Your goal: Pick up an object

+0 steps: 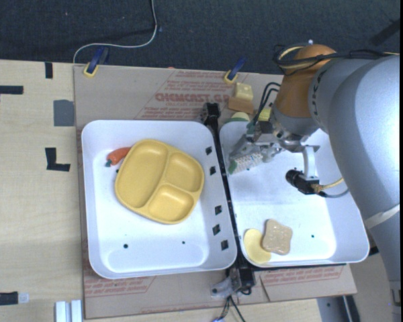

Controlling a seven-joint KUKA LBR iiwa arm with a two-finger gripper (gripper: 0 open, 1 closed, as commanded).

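Arm is reaching from the right into the right bin (336, 247); gripper (245, 158) is hovering low by its upper-left corner, grasp state unclear. Likely targets: toast slice (277, 237) lying on a yellow disc (254, 247) near the front edge. Left bin (148, 260) is holding a yellow tray (160, 180).

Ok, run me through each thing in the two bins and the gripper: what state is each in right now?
yellow divided plate: flat in the left bin, right side up.
orange carrot piece: lying at the plate's upper-left rim, partly hidden.
toast slice: lying in the right bin, overlapping a yellow piece.
gripper: low over the right bin's upper-left area.
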